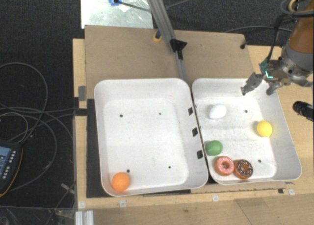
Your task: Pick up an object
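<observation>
You see a brown bench [122, 52] with two white bins on it, side by side. The gripper [260, 86] hangs over the right bin [235, 89], near its top edge at about 1 o'clock. Its two fingers are spread apart with nothing between them. The white egg [217, 111] lies at about 8 o'clock from the fingers, well apart, its long side running left to right. It has open floor all around. The yellow ball [264, 129] sits near the right wall. The green ball [213, 147], pink donut [224, 165] and brown donut [243, 168] crowd the bottom. An orange ball [120, 181] sits in the left bin [142, 89].
</observation>
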Robot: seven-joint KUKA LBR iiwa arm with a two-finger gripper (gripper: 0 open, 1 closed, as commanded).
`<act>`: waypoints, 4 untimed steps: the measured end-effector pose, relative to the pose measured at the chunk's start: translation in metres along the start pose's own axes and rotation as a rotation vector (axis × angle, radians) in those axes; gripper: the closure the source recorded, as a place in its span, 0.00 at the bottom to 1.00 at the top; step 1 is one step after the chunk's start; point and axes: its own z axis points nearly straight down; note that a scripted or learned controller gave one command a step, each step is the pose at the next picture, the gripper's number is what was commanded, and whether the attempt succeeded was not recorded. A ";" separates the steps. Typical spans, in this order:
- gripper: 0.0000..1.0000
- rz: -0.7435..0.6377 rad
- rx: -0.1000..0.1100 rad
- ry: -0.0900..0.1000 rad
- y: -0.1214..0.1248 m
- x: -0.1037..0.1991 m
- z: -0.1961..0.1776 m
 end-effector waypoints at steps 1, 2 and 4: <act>0.00 -0.001 -0.003 -0.001 0.001 0.000 -0.002; 0.00 0.001 0.000 0.000 -0.006 0.007 0.045; 0.00 0.003 0.001 0.000 -0.005 0.009 0.157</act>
